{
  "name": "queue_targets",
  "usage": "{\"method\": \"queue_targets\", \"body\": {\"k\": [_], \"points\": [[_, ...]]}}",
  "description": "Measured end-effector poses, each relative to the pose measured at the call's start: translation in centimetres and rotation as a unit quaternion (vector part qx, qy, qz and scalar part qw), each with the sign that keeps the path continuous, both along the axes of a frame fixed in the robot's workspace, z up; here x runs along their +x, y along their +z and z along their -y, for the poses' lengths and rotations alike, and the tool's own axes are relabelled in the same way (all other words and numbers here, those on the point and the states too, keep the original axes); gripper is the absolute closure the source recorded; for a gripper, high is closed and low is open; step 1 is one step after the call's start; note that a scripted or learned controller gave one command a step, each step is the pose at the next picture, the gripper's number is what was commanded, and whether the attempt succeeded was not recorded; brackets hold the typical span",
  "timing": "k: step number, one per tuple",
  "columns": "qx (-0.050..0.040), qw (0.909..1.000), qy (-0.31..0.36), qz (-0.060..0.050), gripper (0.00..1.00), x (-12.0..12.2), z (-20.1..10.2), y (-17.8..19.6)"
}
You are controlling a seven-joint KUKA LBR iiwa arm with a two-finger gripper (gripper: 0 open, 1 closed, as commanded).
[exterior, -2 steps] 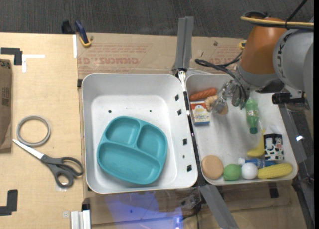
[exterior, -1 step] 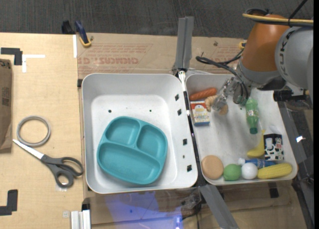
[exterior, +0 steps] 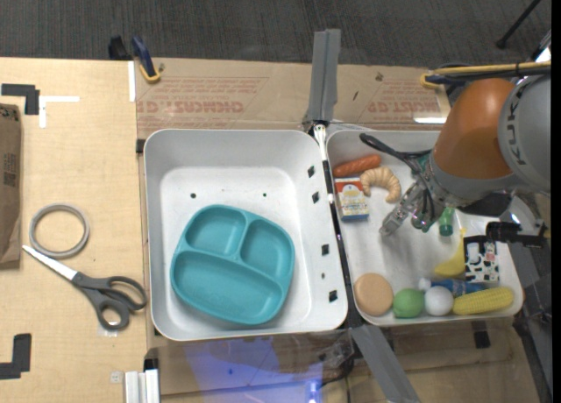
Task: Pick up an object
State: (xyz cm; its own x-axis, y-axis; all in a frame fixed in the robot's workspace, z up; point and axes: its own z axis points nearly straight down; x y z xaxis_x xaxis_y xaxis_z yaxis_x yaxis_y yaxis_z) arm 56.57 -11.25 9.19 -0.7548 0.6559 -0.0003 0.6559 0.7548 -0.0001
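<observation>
Curved tan plastic croissant (exterior: 384,182), near the right bin's (exterior: 386,318) back-left corner: light, rigid, slick, so grip across its middle; jaws (exterior: 405,215) state: cannot tell.

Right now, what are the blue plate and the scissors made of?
The plate looks like plastic: one even teal colour, smooth, with soft moulded dividers. The scissors seem to have metal blades, pale and shiny, with dull grey handles, probably plastic.

A croissant (exterior: 383,182) lies beside a carrot (exterior: 357,166) and small box (exterior: 353,201) in the right bin's (exterior: 377,252) far corner.
</observation>
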Motion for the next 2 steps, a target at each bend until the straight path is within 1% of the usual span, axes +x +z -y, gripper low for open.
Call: {"method": "queue_targets", "body": {"k": [1, 2], "points": [[-0.0008, 0.9835, -0.181, 0.001, 1.0, 6.6, -0.7, 0.0], [-0.0008, 0.9797, -0.2, 0.001, 1.0, 9.4, -3.9, 10.1]]}}
